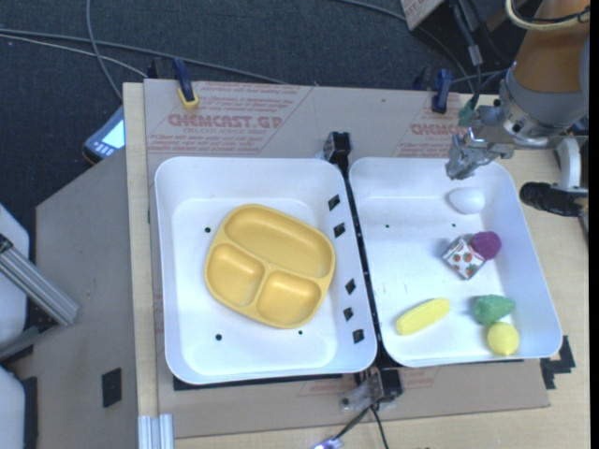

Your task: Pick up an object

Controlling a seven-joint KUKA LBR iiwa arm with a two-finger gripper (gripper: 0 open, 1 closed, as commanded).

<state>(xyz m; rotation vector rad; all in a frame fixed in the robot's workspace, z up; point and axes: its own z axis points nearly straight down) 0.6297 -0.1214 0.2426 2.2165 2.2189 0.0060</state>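
My gripper [460, 168] hangs over the far edge of the right bin [412, 213], just above and behind a white egg-shaped object [466, 199]. Nothing shows between its fingers. Further down in the same bin lie a purple object [486, 244] touching a white dotted cube [461, 258], a yellow corn cob [422, 316], a green leafy piece [490, 307] and a yellow lemon [503, 339].
The left bin [178, 251] holds a yellow divided plate [269, 265]. Black clips [337, 146] join the two bins along the middle. Blue clamps [184, 84] hold the cardboard at the back. Cables run over the dark floor behind.
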